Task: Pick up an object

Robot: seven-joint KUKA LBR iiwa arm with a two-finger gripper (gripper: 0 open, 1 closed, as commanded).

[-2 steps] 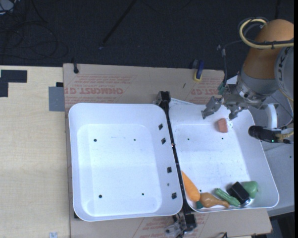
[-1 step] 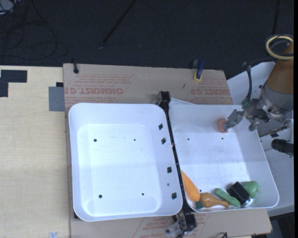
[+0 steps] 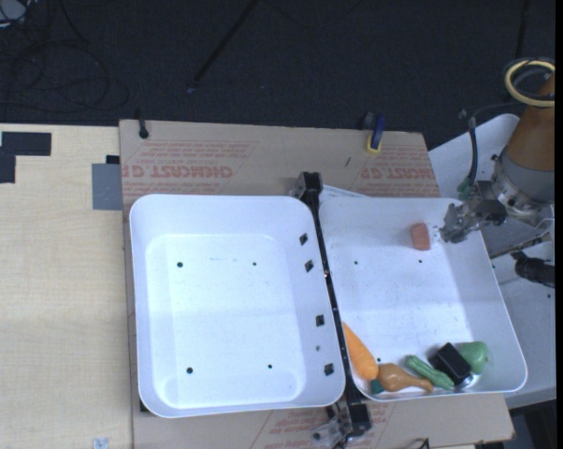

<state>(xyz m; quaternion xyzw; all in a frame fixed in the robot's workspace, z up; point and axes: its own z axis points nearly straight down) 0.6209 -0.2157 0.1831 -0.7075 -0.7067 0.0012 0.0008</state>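
The right bin [image 3: 422, 288] holds a small pink-red block [image 3: 420, 237] near its far right side. Along its near edge lie an orange carrot-shaped piece [image 3: 358, 349], a tan piece [image 3: 394, 376], a green piece [image 3: 427, 371], a black block [image 3: 451, 361] and a green lump [image 3: 473, 353]. My gripper [image 3: 453, 226] hangs at the bin's right rim, just right of the pink-red block and apart from it. Nothing shows between its fingers.
The left bin [image 3: 227, 302] sits beside the right one, with a black divider strip [image 3: 321, 279] between them. Both rest on brown cardboard [image 3: 263, 162]. The arm's orange band [image 3: 534, 138] stands at the right edge.
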